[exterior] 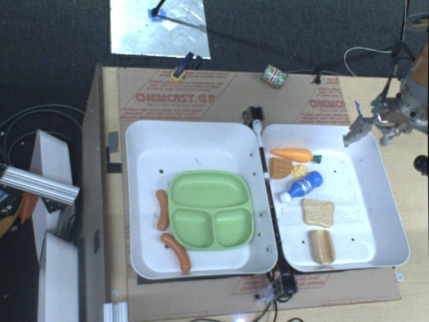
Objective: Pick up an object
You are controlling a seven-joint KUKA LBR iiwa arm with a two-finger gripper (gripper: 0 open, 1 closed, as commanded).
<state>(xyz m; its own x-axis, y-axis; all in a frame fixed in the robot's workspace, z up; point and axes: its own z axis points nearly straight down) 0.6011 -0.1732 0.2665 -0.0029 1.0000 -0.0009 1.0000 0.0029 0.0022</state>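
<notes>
The camera view shows that the picking is not yet begun: every object lies in a bin, and nothing is lifted. In the right bin [385, 200] lie an orange carrot [292, 154] with a green tip, a blue bottle [303, 185] with a white cap, a pale slice of toast [318, 212] with a rough surface, and a tan bread roll [322, 245] of long rounded shape. These look like smooth plastic toys. The carrot is near the far edge, the bottle is just beside a small yellow-orange piece [288, 170], and the roll is nearest to the front edge. The end effector [371, 127] hangs over the far right corner of this bin, well apart from the objects; whether it is released or clenched I cannot tell. The left bin [144, 180] holds a green divided plate [211, 210] and two reddish sausages [161, 210]. Reaching, closing and lifting are all left.
</notes>
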